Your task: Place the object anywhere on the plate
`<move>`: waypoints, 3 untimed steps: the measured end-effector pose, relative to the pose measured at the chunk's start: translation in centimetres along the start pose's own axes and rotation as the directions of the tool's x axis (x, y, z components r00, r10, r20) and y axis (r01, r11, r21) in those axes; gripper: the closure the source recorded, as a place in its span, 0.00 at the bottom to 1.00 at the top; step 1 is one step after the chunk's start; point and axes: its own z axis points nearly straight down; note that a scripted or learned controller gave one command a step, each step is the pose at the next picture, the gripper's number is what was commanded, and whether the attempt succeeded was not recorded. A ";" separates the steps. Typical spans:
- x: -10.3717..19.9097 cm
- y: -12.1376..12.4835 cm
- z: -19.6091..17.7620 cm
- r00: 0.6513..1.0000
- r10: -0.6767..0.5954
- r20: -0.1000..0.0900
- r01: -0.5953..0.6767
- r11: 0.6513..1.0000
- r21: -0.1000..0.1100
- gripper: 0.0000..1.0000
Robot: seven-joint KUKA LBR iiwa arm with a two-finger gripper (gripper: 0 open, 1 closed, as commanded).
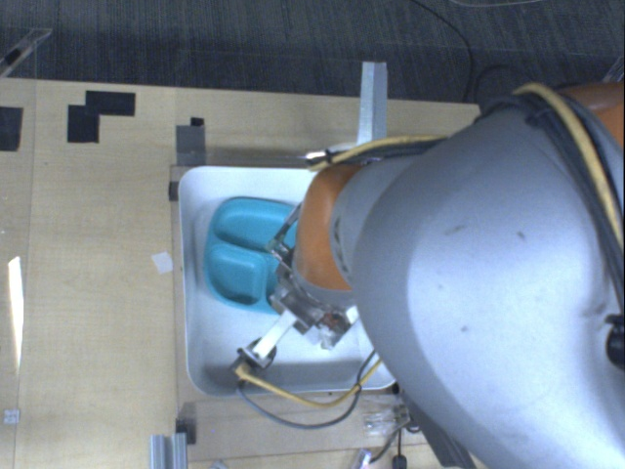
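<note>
- The hand (290, 279) is seen low over the white bin (200, 332), at the end of the grey arm (488, 262), which reaches in from the view's right.
- Whether the hand is apart or together cannot be told, as the wrist and its fittings cover it from above.
- Nothing is seen to be clamped in the hand.
- The orange band (322, 228) is seen just behind the hand, on the side towards the arm.
- The blue plate (227, 274) lies on the bin floor just beside the hand, on the side away from the arm; its near edge is overlapped by the hand.
- Two hollows are shown by the plate, one lying farther up the view than the other.
- The object to be placed cannot be made out; much of the bin behind the hand is covered by the arm.
- The bin is carried by the pale wooden surface (88, 291).
- Well apart from the hand, beyond the plate and towards the view's upper left, black marks (101, 112) are seen on the surface.
- A grey metal post (373, 101) stands upright past the bin's far edge, above the hand in the view.
</note>
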 end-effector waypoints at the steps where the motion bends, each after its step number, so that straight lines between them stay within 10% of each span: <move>1: 0.2 3.1 -28.0 0.953 -0.302 0.003 0.302 0.953 -0.001 0.00; 2: 4.5 -3.8 -11.4 0.956 -0.293 0.009 0.293 0.956 0.005 0.00; 3: 4.5 -3.6 -12.2 0.956 -0.293 0.010 0.293 0.956 0.006 1.00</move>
